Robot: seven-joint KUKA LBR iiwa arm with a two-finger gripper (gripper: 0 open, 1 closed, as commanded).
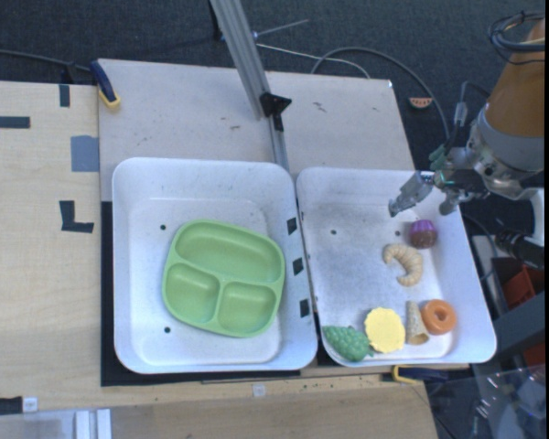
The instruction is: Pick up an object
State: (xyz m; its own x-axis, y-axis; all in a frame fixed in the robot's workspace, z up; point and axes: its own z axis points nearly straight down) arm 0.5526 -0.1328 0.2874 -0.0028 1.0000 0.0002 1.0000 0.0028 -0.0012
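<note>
My gripper (426,201) hangs over the upper right part of the right bin (348,208), open, with nothing between its fingers. Just below it lies a small purple fruit (423,234). A pale croissant (403,263) sits a little nearer the front. Along the front of the bin lie an orange donut (437,316), a tan wafer piece (414,324), a yellow round piece (384,329) and a green broccoli (347,342).
The left bin (137,245) holds a green divided plate (223,278). A slanted metal pole (247,53) runs from the top down to the wall between the bins. Cables lie on the dark floor behind the bench.
</note>
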